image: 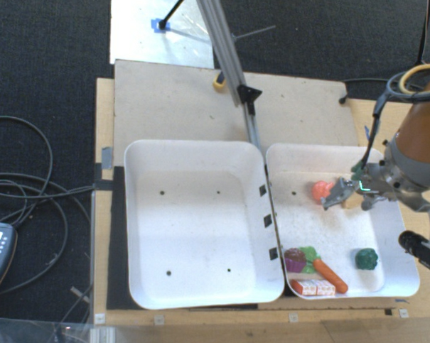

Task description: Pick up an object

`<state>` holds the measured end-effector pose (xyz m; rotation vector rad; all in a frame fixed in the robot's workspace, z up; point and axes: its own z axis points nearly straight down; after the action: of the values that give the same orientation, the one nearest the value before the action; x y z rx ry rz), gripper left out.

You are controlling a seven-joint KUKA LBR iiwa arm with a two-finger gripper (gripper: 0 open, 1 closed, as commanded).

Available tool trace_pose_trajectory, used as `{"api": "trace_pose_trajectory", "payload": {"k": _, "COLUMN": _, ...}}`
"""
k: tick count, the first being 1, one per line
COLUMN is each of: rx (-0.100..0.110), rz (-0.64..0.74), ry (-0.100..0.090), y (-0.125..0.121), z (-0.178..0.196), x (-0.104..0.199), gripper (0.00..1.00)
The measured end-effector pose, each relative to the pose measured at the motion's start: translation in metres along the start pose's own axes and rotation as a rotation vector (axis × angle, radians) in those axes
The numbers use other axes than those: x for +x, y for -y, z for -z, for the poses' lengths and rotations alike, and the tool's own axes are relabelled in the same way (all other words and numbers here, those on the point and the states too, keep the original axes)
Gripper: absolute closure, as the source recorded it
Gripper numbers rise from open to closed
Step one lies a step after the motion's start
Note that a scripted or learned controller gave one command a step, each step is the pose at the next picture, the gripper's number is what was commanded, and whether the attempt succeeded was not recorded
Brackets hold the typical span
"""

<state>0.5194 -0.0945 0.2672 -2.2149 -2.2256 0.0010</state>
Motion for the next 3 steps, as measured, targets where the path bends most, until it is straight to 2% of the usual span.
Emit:
{"api": "trace_pose_trajectory", "payload": {"k": 1, "rx": -0.004, "rz": -0.003, "ry": 0.0, "y": -0.001, "z": 0.002, "x": 0.0, "gripper": 0.0}}
{"api": "trace_pose_trajectory", "payload": {"k": 2, "rx": 0.002, "rz": -0.005, "ry": 0.0, "y": 0.005, "z": -0.058, "x": -0.006, "gripper": 0.0}}
{"api": "trace_pose_trajectory", "payload": {"k": 3, "rx": 0.002, "rz": -0.004, "ry": 0.0, "y": -0.005, "z": -0.109, "x": -0.003, "gripper": 0.0}}
